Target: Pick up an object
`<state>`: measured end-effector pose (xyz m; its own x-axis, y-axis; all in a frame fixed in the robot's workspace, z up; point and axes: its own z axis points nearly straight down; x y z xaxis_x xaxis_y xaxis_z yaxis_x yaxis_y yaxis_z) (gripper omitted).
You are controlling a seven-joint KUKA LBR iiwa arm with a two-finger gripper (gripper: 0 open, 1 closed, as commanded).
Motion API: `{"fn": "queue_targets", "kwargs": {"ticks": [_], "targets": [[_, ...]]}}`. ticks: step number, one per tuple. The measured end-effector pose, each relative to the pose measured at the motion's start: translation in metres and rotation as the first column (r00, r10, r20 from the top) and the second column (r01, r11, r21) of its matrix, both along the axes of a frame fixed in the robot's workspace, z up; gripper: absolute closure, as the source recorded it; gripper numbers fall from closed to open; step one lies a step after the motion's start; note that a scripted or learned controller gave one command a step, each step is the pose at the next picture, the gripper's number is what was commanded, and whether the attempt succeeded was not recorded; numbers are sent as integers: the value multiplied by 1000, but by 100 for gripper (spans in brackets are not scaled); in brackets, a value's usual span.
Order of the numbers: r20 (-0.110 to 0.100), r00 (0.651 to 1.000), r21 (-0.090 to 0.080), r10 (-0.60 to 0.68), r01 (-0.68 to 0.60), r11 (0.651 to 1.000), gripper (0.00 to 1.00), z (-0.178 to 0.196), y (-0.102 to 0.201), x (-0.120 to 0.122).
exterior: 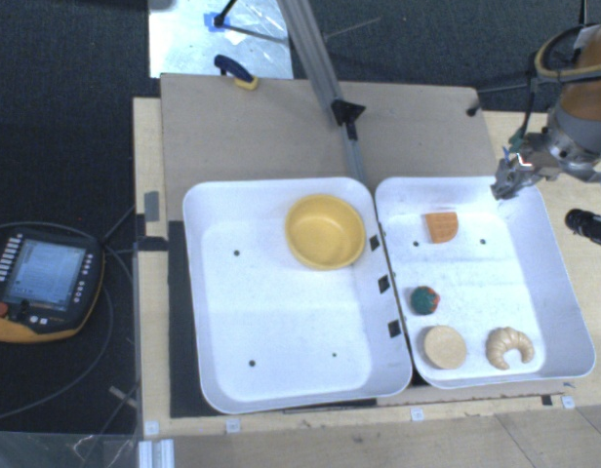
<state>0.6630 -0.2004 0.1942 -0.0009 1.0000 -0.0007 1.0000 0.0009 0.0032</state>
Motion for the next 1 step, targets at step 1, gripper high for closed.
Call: {"fn": "queue_targets", "kwargs": {"ticks": [1], "targets": [[0,1000,0,0,0,1000,100,33,0,1]]}}
